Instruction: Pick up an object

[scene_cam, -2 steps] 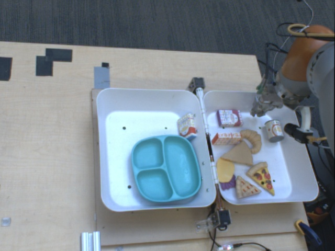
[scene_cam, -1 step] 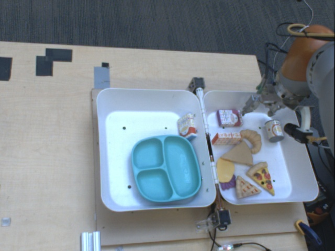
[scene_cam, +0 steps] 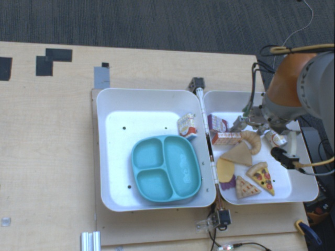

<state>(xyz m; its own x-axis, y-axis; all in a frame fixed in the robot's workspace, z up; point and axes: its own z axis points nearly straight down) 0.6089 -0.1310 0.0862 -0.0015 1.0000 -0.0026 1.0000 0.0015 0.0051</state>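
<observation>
- Right bin (scene_cam: 306,192), toy food piled tog.
- Croissant (scene_cam: 252,140): tan, curved, near bin's middle, touching the tan wedge below it.
- Tan wedge (scene_cam: 238,154): flat, lying betw. croissant & yellow cheese piece (scene_cam: 225,169).
- Pizza slices: one w/ red dots (scene_cam: 262,177) at front, plainer one (scene_cam: 245,187) just beside it, to its left.
- Red-white packet (scene_cam: 226,138) & purple wrapper (scene_cam: 217,123) by left wall.
- Left bin (scene_cam: 102,156): teal 3-compartment plate (scene_cam: 166,168), flat; small carton (scene_cam: 187,124) behind it, tilted.

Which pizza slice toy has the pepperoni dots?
The right-hand pizza slice, near the right bin's edge; the sandwich wedge left of it is plain tan.
</observation>
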